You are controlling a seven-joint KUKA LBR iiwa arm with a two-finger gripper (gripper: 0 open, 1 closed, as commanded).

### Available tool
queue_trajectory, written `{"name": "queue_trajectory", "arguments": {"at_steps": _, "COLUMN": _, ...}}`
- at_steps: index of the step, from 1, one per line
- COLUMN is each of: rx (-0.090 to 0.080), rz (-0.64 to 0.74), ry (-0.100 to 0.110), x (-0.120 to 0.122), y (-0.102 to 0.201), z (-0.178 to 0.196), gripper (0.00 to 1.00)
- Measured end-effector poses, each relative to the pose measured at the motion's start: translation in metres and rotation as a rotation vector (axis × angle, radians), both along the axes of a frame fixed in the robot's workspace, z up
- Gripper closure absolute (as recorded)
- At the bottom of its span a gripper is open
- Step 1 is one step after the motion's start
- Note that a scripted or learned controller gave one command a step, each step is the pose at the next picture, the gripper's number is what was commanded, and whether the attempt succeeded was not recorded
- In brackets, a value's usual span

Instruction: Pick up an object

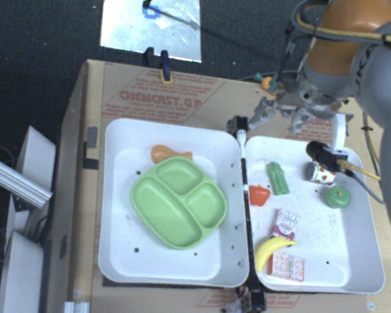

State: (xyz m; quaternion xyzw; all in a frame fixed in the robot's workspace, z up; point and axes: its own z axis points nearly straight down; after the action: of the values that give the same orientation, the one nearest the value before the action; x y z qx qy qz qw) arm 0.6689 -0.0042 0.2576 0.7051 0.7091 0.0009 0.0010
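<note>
We note the grey arm (388, 75) with its orange band entering from the right, above the far edge of the right bin (364, 271). Its gripper (281, 117) hangs over that bin's far left corner, fingers spread apart with nothing between them. The left bin (113, 248) carries a green divided plate (178, 200), with an orange item (164, 154) partly hidden behind its far rim. In the right bin we record a banana (271, 252) near the front, a pink-and-white packet (285, 224) just beyond it, a red-printed card (287, 267) touching the banana, a green oblong piece (277, 178), a red item (258, 195) at the dividing wall, a round green fruit (338, 196), and a small white cup (321, 174) near the far side
</note>
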Motion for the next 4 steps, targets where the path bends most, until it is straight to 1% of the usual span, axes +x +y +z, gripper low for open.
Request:
{"name": "queue_trajectory", "arguments": {"at_steps": 1, "rx": -0.001, "rz": -0.004, "ry": 0.003, "x": -0.001, "y": -0.050, "z": -0.074, "gripper": 0.00}}
{"name": "queue_trajectory", "arguments": {"at_steps": 2, "rx": 0.000, "rz": -0.005, "ry": 0.003, "x": -0.001, "y": -0.098, "z": -0.174, "gripper": 0.00}}
{"name": "queue_trajectory", "arguments": {"at_steps": 3, "rx": -0.001, "rz": -0.003, "ry": -0.003, "x": 0.001, "y": -0.098, "z": -0.161, "gripper": 1.00}}
{"name": "queue_trajectory", "arguments": {"at_steps": 4, "rx": 0.000, "rz": -0.001, "ry": -0.003, "x": 0.001, "y": -0.047, "z": -0.029, "gripper": 1.00}}
